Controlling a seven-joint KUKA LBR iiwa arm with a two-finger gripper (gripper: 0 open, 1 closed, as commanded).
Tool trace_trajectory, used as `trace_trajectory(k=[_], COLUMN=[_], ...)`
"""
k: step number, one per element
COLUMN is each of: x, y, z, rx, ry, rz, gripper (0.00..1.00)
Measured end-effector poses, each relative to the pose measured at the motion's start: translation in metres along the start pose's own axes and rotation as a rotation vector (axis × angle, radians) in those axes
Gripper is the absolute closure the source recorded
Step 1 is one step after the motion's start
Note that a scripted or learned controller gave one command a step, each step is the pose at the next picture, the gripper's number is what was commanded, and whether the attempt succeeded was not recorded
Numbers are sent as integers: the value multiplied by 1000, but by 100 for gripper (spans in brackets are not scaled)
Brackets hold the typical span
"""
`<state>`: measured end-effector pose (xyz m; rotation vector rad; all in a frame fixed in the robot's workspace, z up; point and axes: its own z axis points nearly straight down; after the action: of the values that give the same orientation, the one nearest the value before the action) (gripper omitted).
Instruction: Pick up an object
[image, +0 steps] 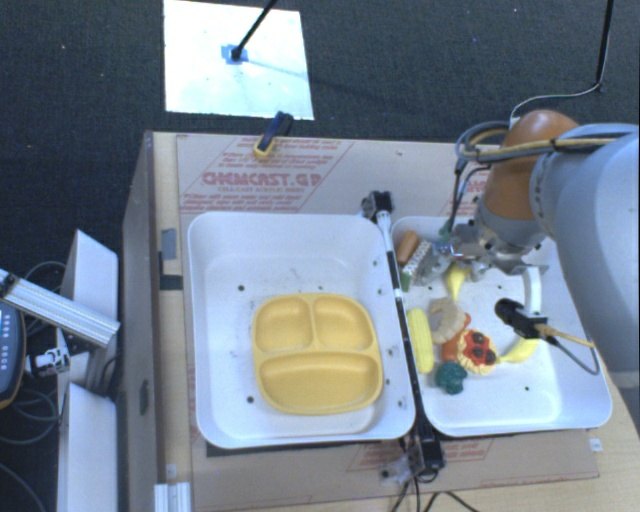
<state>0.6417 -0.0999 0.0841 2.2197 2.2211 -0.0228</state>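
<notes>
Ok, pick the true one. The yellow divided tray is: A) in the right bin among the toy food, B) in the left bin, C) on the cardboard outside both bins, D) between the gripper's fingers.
B: the yellow divided tray lies flat on the floor of the left bin, while the toy food sits in the right bin.

Dark grey carpeted floor (80, 100) surrounds the brown cardboard-covered bench (300, 170); a white rectangular floor sheet (238, 75) lies at 12 o'clock.
</notes>
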Motion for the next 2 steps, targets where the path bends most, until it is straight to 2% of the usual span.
trace_trajectory(k=[1,2], x=[3,67], y=[1,-32], z=[-11,-102], rx=[-5,-13], ry=[6,12], rz=[-2,-5], gripper=[100,100])
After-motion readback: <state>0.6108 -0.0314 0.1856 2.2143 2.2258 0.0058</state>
